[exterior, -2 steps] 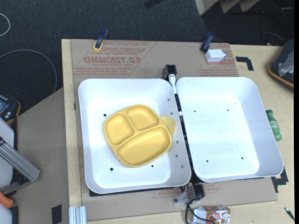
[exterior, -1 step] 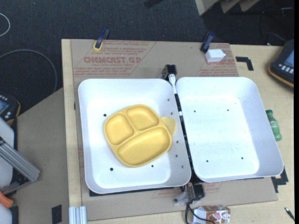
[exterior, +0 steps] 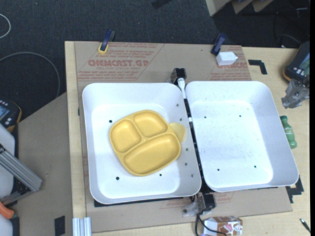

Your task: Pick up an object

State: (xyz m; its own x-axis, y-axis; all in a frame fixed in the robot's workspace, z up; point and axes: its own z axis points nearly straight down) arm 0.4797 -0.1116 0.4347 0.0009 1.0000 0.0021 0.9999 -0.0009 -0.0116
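Fingers on the gripper (exterior: 294, 95) blur at the frame's right edge; their state cannot be told. Yellow tray (exterior: 144, 142) sits apart from the left bin (exterior: 93, 132) walls.

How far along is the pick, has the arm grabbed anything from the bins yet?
Nothing looks done yet: the yellow divided tray lies flat in the left bin, untouched. The gripper sits at the far right edge, outside the right bin, with nothing visible between its fingers. Left to do: reach across to the tray, grasp it and lift.
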